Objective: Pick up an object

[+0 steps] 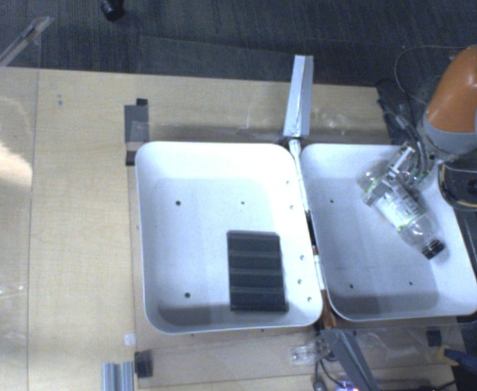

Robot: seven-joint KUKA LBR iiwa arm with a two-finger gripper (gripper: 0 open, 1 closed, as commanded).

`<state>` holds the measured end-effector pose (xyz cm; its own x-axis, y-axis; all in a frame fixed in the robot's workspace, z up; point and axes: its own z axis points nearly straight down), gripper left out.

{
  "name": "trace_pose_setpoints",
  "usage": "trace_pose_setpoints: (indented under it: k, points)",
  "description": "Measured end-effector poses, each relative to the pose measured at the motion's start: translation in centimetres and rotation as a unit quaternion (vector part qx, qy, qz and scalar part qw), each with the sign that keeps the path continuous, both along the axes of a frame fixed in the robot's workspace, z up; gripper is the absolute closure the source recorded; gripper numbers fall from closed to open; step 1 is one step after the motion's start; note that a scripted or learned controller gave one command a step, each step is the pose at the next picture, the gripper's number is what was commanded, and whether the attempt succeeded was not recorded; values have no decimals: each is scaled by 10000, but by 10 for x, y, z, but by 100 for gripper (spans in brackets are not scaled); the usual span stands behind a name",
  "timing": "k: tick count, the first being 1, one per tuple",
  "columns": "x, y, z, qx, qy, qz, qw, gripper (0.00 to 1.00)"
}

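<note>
Bottle [405, 213], clear plastic with a dark cap, lies on its side in the right bin [344, 243], toward that bin's far right corner, cap pointing at the right wall; the gripper [397, 176] is down at its upper end, right against it; whether the jaws are spread or closed on it I cannot tell from this slant. It looks empty, so light, but smooth and round; likely to roll or squirt out of a pinch, and thin walls may buckle. Best hold, I'd judge, is across the middle of the body, jaws square to its length. Over in the left bin [165, 218], a dark ribbed block [256, 271] sits near the front edge.
</note>
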<state>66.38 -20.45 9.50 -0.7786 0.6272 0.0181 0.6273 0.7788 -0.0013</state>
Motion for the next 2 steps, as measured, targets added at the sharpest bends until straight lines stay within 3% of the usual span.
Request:
trace_pose_setpoints:
  k: [1,2]
  points:
    - [-3,5,6,8,-22,530,9986,0]
    - [-2,3,5,4,-36,382,9993,0]
